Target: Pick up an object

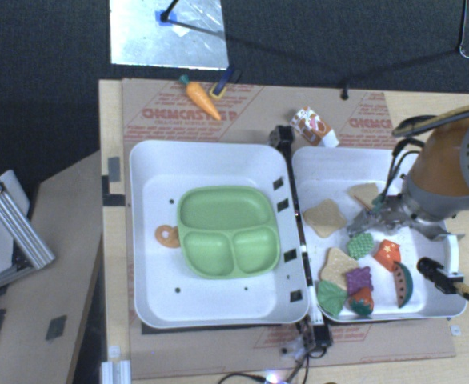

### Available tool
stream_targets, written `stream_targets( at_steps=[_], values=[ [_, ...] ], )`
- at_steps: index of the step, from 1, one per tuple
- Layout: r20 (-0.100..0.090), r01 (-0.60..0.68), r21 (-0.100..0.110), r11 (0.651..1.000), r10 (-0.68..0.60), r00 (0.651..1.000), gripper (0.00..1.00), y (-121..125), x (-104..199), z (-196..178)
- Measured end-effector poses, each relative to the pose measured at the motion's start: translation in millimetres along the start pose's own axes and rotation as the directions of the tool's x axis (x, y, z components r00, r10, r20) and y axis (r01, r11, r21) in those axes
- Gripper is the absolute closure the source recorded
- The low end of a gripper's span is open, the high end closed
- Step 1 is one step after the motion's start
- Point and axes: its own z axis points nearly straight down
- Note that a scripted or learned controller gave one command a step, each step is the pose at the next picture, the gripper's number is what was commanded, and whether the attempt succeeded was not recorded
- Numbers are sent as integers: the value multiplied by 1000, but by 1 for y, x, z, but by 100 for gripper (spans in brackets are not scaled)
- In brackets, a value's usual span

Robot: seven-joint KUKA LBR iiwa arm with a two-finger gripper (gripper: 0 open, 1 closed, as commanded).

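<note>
The right bin (pixel 338 165) holds several toy foods. There are two tan bread slices (pixel 324 216) (pixel 365 193), a green knobbly piece (pixel 360 246), an orange-red piece (pixel 386 254), a watermelon slice (pixel 402 285), purple grapes (pixel 358 278), a strawberry (pixel 361 301) and a green leaf (pixel 329 297). My gripper (pixel 366 223) is low in this bin, just above the green knobbly piece and right of the nearer bread slice. The grey wrist hides its tip, and I see nothing lifted.
In the left bin (pixel 150 214) lie a green divided plate (pixel 226 230) and a small orange ring (pixel 167 236). Behind the bins, on the cardboard, are a toy carrot (pixel 202 100) and a small packet (pixel 313 126). A shiny sheet (pixel 168 22) lies farther back.
</note>
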Motion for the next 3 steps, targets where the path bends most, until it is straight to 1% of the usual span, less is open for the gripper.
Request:
stream_targets(
  at_steps=[1, 3],
  values=[
    [-1, 1, 1, 1000, -1, 1000, 100, 0, 0, -11],
    [0, 4, -2, 1000, -4, 1000, 100, 2, 8, -138]
  ],
)
